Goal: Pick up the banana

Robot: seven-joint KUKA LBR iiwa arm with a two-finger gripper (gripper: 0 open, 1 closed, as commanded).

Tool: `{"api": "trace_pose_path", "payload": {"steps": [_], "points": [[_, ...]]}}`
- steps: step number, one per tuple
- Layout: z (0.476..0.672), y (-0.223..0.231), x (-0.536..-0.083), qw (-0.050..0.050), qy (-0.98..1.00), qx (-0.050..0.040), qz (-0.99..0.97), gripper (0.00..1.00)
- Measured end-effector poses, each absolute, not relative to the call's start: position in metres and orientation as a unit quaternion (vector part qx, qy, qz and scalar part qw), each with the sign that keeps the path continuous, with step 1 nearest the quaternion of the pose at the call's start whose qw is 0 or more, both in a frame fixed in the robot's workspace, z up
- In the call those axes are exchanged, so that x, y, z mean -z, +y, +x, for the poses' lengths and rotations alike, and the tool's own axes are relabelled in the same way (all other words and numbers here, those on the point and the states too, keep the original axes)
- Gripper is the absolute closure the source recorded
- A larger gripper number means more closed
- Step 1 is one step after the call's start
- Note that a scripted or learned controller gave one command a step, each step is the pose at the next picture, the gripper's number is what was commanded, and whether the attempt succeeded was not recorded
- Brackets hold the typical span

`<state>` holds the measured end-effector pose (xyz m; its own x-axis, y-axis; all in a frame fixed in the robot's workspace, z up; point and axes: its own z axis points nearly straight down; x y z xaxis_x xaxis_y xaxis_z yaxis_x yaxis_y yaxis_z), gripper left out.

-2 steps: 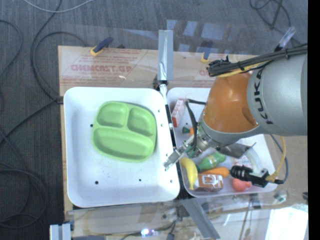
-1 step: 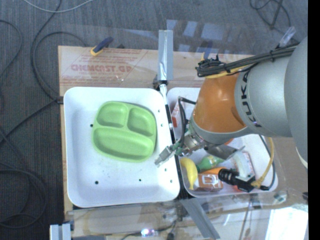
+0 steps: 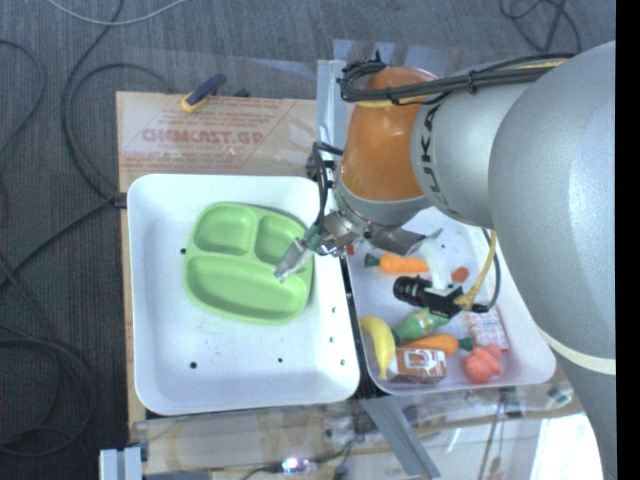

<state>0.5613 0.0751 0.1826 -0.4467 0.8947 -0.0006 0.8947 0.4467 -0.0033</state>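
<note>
Yellow banana (image 3: 378, 343), untouched, right bin (image 3: 525, 353).
Your gripper (image 3: 292, 261) is over the green tray (image 3: 230, 268) instead, so no grab; opening's unclear.

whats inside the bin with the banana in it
The bin holds the banana by its left wall, a brown box beside it, a carrot, a green vegetable and a red fruit. The arm covers the bin's far part, so anything there is hidden.
</note>
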Motion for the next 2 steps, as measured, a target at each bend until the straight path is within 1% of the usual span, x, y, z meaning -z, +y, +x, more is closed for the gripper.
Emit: {"api": "trace_pose_path", "payload": {"steps": [1, 2], "points": [[0.518, -0.036, -0.183, 0.000, -0.832, -0.0021, -0.554, 0.00], [0.483, 0.015, -0.183, 0.002, -0.853, -0.0010, -0.521, 0.00]]}}
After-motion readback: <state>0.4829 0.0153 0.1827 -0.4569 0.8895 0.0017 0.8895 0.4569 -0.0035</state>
